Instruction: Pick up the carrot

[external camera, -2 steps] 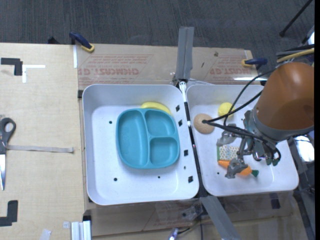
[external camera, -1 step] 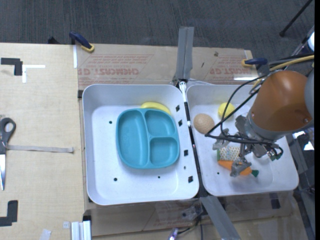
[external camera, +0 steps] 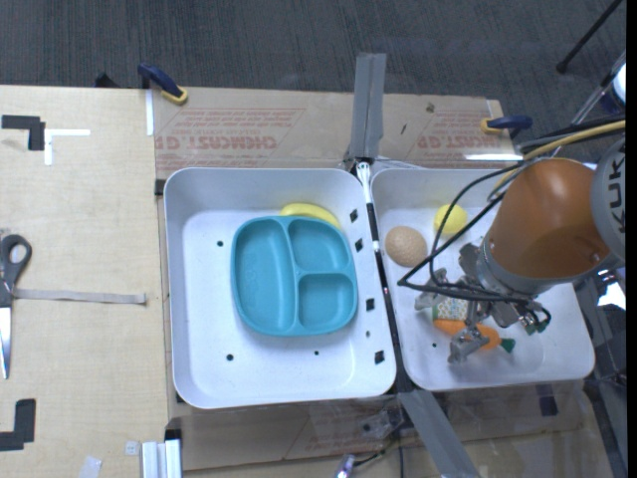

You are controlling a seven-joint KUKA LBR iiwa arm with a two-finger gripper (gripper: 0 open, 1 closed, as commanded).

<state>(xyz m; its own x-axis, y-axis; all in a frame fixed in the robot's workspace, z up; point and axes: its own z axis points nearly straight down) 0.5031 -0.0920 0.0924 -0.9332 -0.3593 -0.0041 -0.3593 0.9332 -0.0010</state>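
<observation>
An orange carrot (external camera: 479, 336) with a green tip lies near the front of the right bin (external camera: 567, 361). My gripper (external camera: 466, 345) hangs low over it, right at the carrot's left part, below the orange-banded wrist. The arm covers much of the carrot, and I cannot make out whether it sits between the fingers.
A tan egg (external camera: 405, 245) and a yellow item (external camera: 449, 218) lie at the back of the right bin. The left bin (external camera: 194, 347) holds a blue divided plate (external camera: 296, 274) with a yellow object (external camera: 311, 211) behind it. Scissors (external camera: 10, 287) lie on the bench at far left.
</observation>
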